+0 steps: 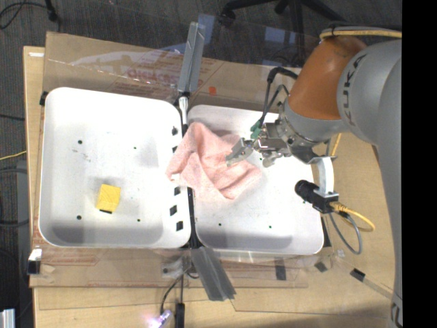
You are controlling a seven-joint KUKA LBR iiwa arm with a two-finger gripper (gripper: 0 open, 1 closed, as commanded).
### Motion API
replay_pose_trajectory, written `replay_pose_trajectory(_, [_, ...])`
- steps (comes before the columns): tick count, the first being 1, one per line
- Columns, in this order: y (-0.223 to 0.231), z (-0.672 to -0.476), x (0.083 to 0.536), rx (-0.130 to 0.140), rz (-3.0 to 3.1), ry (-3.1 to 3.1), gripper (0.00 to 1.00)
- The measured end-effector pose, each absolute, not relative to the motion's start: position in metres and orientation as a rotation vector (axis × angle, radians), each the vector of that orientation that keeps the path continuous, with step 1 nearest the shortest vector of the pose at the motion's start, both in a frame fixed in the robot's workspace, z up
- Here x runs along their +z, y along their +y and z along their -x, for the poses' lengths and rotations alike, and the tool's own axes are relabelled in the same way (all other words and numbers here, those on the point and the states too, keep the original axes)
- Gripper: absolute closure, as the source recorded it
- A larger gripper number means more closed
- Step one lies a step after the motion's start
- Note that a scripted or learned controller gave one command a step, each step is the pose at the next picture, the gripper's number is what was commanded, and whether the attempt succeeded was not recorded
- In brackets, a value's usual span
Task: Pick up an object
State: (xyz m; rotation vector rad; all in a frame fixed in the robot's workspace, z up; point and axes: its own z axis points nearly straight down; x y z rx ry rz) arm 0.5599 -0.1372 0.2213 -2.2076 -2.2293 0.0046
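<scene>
A crumpled pink cloth (208, 161) lies in the left part of the right bin (287, 217), and its left edge laps over the divider between the bins. A small yellow block (108, 197) rests in the lower left of the left bin (82, 115). My gripper (252, 157) hovers over the cloth's right edge and is open. One finger (236, 154) points down-left over the pink fabric, while the other sits to its right above bare bin floor. Nothing is held between them.
A black cylindrical fitting with a yellow cable (315, 193) hangs from the arm over the right bin's right side. A grey metal bar (189, 59) runs up from the divider at the back. Cardboard (123, 63) lies under the bins.
</scene>
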Motion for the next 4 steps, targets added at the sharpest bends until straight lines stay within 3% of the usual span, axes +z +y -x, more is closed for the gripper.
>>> replay_pose_trajectory(1, [-0.155, -0.549, 0.091, 0.001, 1.938, -2.470, 0.00])
replay_pose_trajectory(2, [-0.173, -0.560, 0.093, -0.001, 1.575, -2.721, 0.00])
replay_pose_trajectory(3, [-0.174, -0.561, 0.104, -0.001, 1.573, -2.725, 1.00])
replay_pose_trajectory(4, [-0.174, -0.561, 0.104, -0.001, 1.573, -2.725, 0.00])
